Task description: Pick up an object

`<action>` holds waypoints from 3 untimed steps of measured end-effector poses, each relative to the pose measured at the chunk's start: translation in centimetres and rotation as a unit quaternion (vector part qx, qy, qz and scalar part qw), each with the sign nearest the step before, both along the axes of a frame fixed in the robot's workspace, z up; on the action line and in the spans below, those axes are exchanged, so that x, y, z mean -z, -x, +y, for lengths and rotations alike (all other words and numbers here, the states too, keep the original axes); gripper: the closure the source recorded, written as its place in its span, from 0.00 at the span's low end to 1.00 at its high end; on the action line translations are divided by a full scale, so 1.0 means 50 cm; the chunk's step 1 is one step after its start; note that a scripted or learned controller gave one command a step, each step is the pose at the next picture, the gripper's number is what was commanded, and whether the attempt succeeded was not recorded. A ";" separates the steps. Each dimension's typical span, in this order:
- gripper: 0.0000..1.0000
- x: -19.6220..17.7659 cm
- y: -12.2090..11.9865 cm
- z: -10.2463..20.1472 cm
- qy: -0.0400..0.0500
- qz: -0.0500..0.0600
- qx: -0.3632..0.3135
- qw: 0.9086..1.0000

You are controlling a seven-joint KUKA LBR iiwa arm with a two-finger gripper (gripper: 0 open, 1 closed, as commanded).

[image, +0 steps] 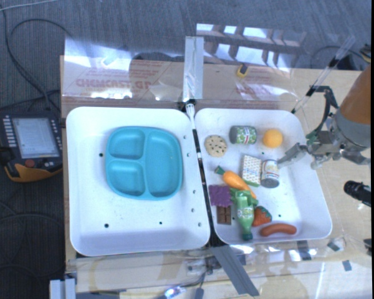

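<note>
Hand [299,152] poised over right bin's [311,198] right edge, fingers spread wide, holding nothing. Small can [270,173] lying just left of the fingertips, near bin's middle, beside white carton [250,169]. Orange ball [272,138] toward far edge.

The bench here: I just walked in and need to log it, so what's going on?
A grey arm reaches in from the right, its gripper hovering over the right bin near a small can. Toy food lies there untouched: cookie, orange, carrot, sausage. The left bin holds a blue tray.
</note>
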State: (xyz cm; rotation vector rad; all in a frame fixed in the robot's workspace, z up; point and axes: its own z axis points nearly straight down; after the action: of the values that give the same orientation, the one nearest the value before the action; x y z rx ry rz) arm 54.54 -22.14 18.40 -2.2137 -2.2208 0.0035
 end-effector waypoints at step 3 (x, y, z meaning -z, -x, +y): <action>1.00 -0.001 -0.098 0.082 0.002 -0.001 -0.021 1.000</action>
State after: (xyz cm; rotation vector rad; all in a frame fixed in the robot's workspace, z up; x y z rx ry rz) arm 59.43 -18.06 18.45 -2.1702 -2.2694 0.0077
